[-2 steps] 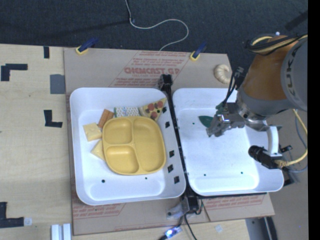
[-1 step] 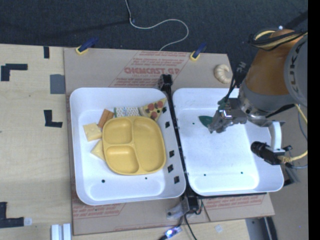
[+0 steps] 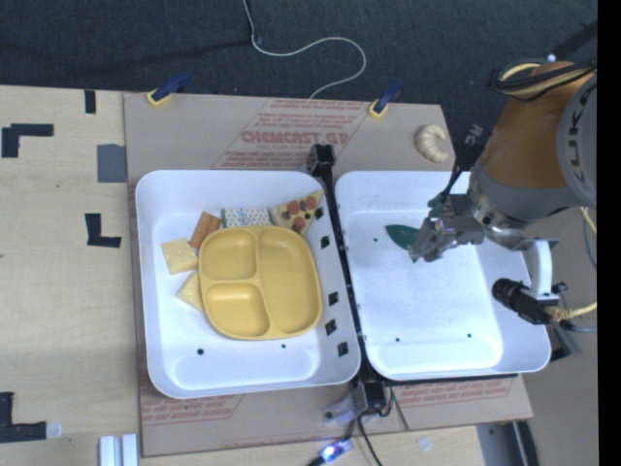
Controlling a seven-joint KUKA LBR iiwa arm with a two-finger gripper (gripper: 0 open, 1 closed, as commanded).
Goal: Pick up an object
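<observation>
A small dark green object (image 3: 399,233) is seen lying on the floor of the right bin (image 3: 427,328), in its upper half and toward the middle, with bare white floor on every side of it. The gripper (image 3: 428,243) is placed just beside the object's right end and appears to touch or overlap it, but whether the object sits between the fingers cannot be told from this slanted view, and the tool's opening cannot be judged either; no hold is therefore claimed. The step in hand is judged to be the approach or the closing on the object, low over the bin floor, with the lift not yet made. The next move is thought to call for a firm closure centred on the thin green piece, followed by a straight rise; because the object looks flat and slim, a grasp taken at its very tip could be lost, so a slight shift toward its middle might be needed first. Further out, the left bin (image 3: 155,260) holds a yellow divided plate (image 3: 260,282), with tan crackers (image 3: 179,256) tucked at its left edge and a few small patterned pieces (image 3: 296,212) along its upper rim. A pale rounded thing (image 3: 434,142) rests on the cardboard sheet (image 3: 281,134) above the right bin.
</observation>
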